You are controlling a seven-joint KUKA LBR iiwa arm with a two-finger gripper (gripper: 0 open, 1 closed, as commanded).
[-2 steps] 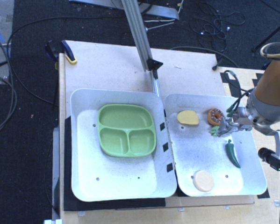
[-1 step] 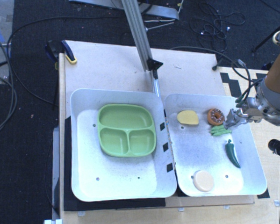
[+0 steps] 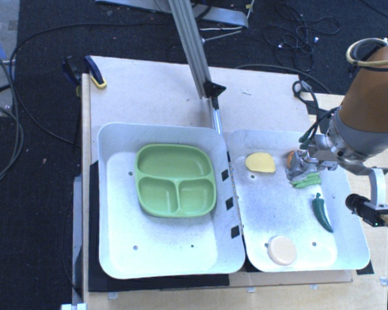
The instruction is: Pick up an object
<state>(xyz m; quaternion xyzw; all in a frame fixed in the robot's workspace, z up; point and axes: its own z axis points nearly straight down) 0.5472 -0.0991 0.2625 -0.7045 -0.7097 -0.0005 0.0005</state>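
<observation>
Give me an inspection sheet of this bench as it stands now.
Surface: wooden bench bearing a left bin and a right bin, side by side.
Job's things: in the right bin, a yellow piece, a dark green pepper, a light green piece and a pale round disc. An orange bit sits by the gripper.
Clutter: a green divided plate in the left bin; a blue and yellow clamp at the bench's far left corner.
Grippers: gripper low over the right bin's far side, above the light green piece; hold cannot be judged.
Cables: black cables on the floor, left and far side.
Surroundings: dark floor; a slanted metal pole.
</observation>
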